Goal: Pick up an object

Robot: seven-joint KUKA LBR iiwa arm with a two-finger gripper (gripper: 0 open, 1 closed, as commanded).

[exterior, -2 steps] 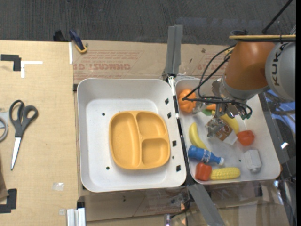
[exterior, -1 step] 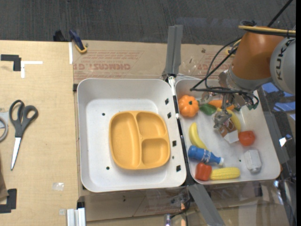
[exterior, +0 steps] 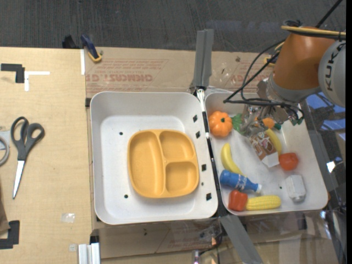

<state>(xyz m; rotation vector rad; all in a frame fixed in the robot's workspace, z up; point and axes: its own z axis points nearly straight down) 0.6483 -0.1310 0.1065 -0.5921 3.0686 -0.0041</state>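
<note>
Camera view showed the gripper point(exterior: 263, 121) low over the right bin's point(exterior: 314, 198) far clutter, finger state impossible to tell, so a good pick needed one isolated item, perhaps the pumpkin point(exterior: 220, 124).

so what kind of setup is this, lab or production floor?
Most likely a lab bench for robot picking trials. Two white bins sit side by side, one holding a yellow divided plate, the other toy food such as a small pumpkin and a corn cob. Scissors lie loose on the bench.
</note>
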